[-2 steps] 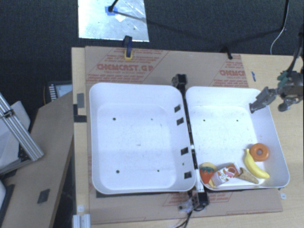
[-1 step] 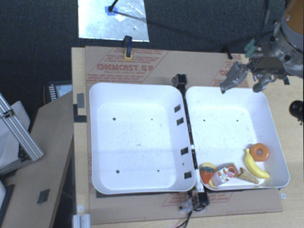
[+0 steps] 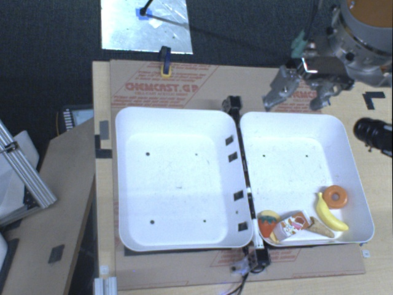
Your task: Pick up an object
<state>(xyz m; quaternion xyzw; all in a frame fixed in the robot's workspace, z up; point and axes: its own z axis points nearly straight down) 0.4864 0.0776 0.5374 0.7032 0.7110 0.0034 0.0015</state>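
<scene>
My gripper [image 3: 299, 97] hangs above the far rim of the right bin [image 3: 295, 134], its two grey fingers [image 3: 279, 93] spread open with nothing between them. The objects lie far from it, in the right bin's near corner. There I see a yellow banana [image 3: 329, 214], an orange ring-shaped doughnut [image 3: 335, 195] just behind it, a red-orange round fruit [image 3: 268, 222], a white and red packet [image 3: 292, 226], and a small brown cone-shaped piece [image 3: 320, 229].
The left bin [image 3: 172, 140] lies beside the right one, joined along a black clipped seam [image 3: 241, 165]. Both rest on a cardboard sheet [image 3: 166, 82]. A shiny metal plate [image 3: 146, 17] lies beyond the bench at the back.
</scene>
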